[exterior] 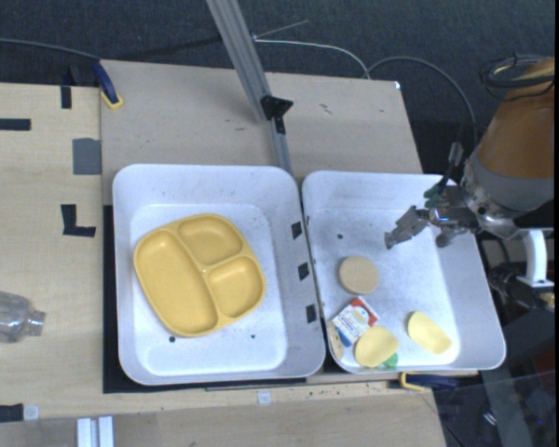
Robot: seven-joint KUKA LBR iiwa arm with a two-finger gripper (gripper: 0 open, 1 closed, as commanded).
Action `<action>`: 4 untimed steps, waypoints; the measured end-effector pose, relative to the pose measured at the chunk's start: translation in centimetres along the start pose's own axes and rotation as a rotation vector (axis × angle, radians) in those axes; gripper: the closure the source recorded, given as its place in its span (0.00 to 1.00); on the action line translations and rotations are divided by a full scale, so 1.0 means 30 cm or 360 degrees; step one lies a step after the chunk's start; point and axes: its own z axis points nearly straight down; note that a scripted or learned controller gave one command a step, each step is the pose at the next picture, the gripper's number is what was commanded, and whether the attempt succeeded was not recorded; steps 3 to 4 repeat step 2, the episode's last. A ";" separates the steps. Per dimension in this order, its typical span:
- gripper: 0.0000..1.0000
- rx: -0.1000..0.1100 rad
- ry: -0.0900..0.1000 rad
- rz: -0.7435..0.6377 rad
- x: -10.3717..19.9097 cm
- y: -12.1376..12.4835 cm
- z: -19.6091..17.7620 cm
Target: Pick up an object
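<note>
Four small items lie in the right white bin (466, 277): a round tan disc (359, 275), two yellow lumps and a packet. Jaws (419, 225) hang spread and empty above the bin's upper half, arm angled in from the right; next comes a descent onto the disc.

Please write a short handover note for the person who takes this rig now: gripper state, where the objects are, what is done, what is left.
Gripper: open, holds nothing, over the upper part of the right bin.
Right bin: tan disc near the middle; small packet and yellow piece touching at the near-left corner; second yellow piece apart, to their right.
Left bin: yellow divided tray.
Done: no object picked yet.
Left: lower onto one object, close, lift. The disc lies nearest and stands alone, so it is probably the easiest.
</note>
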 end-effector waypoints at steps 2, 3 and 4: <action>0.00 -0.0005 -0.0004 -0.0001 -0.220 0.299 0.170; 0.00 -0.0005 -0.0004 -0.0001 -0.220 0.299 0.170; 0.00 -0.0005 -0.0004 -0.0001 -0.220 0.299 0.170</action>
